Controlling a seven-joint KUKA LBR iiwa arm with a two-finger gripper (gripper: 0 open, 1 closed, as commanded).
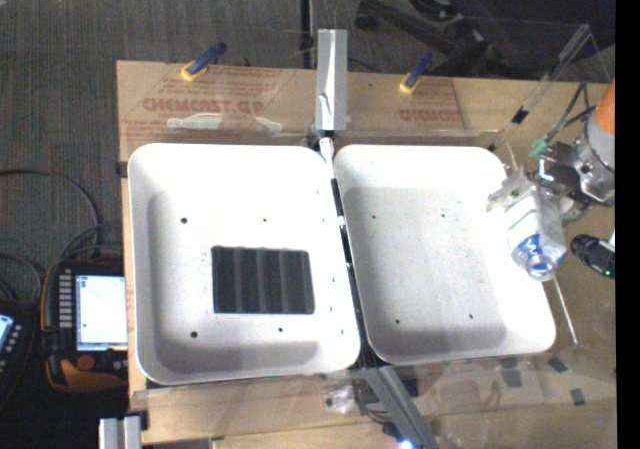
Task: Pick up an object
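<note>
Dark ribbed carpet is surrounding the worktop [250,102], a brown board surface with faint red print, two yellow-and-blue clamps [203,61] sitting at its far edge and a metal post [331,77] standing between them. Two shallow white bins with rounded corners and a matte, speckled plastic look are lying side by side, rims touching. The left bin [170,187] is holding a flat dark rectangular object [263,280] with ribbed vertical slats, lying flat near the bin's middle, slightly toward the near wall. The right bin [430,237] is showing a few small dark dots on its floor.

The arm is reaching in from the right, with the end effector [535,227] hovering over the right bin's right rim. Something clear and bluish, crumpled like plastic [535,255], is hanging at its tip; can't tell whether the end effector is grasping it or whether it is released or clenched. A handheld pendant [85,312] with a lit screen is lying on the floor to the left.
</note>
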